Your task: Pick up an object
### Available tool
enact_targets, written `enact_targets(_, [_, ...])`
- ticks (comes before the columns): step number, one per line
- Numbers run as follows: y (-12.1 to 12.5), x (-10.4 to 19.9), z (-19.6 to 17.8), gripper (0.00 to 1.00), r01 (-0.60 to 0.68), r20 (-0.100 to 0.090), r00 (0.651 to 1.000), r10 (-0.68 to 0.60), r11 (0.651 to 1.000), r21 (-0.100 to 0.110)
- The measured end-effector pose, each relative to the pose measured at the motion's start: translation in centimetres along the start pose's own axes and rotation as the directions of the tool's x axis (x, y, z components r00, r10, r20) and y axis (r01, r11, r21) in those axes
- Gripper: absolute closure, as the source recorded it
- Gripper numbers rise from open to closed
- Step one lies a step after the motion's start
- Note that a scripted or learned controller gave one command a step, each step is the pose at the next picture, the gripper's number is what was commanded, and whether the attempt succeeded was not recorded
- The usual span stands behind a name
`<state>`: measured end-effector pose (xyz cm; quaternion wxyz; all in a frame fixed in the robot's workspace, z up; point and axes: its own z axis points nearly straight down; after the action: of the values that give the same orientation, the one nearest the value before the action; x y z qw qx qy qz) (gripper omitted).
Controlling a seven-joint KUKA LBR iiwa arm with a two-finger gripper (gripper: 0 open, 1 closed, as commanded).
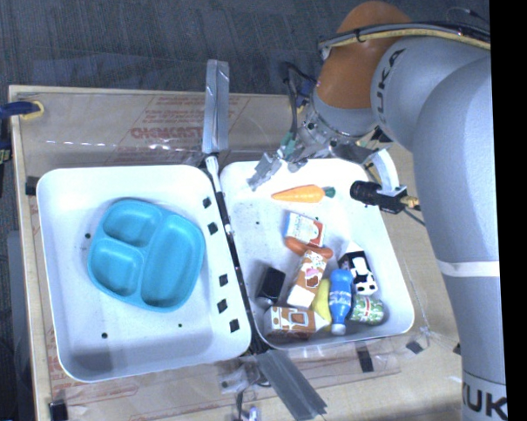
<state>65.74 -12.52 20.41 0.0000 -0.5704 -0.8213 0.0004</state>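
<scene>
Nearby, carrot point(296, 194) just beside hand point(270, 168).

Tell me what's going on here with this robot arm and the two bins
A grey robot arm reaches in over the right bin, with its gripper near that bin's far edge, just above a toy carrot. Nothing is visibly held. Most of the small items, including a blue bottle and little cartons, are piled toward the right bin's near side. The left bin holds a blue divided tray. The pick has not yet happened.
</scene>
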Motion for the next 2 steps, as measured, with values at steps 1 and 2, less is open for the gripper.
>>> enact_targets(1, [-1.6,-4.1,4.4,0.0,-0.059,-0.001,0.998,0.059,0.998,0.003])
enact_targets(2, [-6.4,-6.7,11.3,0.0,-0.067,-0.001,0.998,0.067,0.998,0.002])
